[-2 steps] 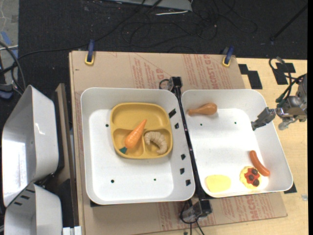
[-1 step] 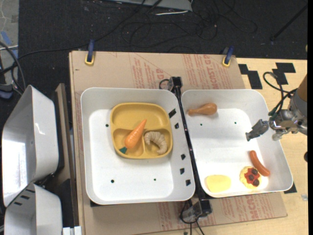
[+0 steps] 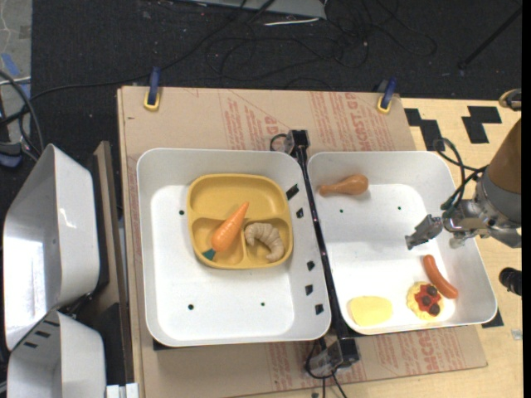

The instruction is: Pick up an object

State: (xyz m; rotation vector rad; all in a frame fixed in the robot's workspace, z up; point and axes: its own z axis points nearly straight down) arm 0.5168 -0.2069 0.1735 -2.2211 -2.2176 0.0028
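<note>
My gripper (image 3: 421, 234) hangs over the right side of the right bin (image 3: 390, 168), reaching in from the right edge. Nothing shows in its grasp. A red sausage (image 3: 440, 276) lies just below and to the right of it, and a small round pizza toy (image 3: 427, 300) sits beside the sausage near the bin's front right corner. A pale yellow disc (image 3: 369, 310) rests at the front of that bin. A brown drumstick (image 3: 344, 186) lies near its back wall, well left of the gripper.
In the left bin (image 3: 166, 305) stands a yellow divided plate (image 3: 207, 191) holding an orange carrot (image 3: 230, 226) and a beige croissant (image 3: 266, 240). Black clips run along the ridge between the bins (image 3: 314, 247). White containers (image 3: 50, 222) sit off the bench's left side.
</note>
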